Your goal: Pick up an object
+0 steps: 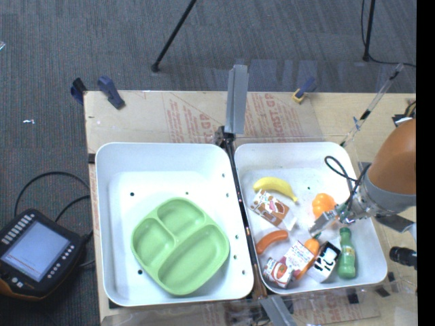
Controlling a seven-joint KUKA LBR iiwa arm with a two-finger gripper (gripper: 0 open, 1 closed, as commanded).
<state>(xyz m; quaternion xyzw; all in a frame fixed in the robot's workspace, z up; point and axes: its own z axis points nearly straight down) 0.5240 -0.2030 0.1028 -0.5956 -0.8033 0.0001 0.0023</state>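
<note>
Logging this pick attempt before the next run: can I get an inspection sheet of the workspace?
Surface: bench bearing the left bin and right bin side by side.
Job's things: banana, snack packet, orange ball, sausage, green bottle, small cartons, all in the right bin.
Clutter: green divided plate in the left bin.
Grippers: pincer low over the right bin, finger state unclear.
Cables: black loop by the arm.
Surroundings: pendant on the carpet, blue clamps.
</note>
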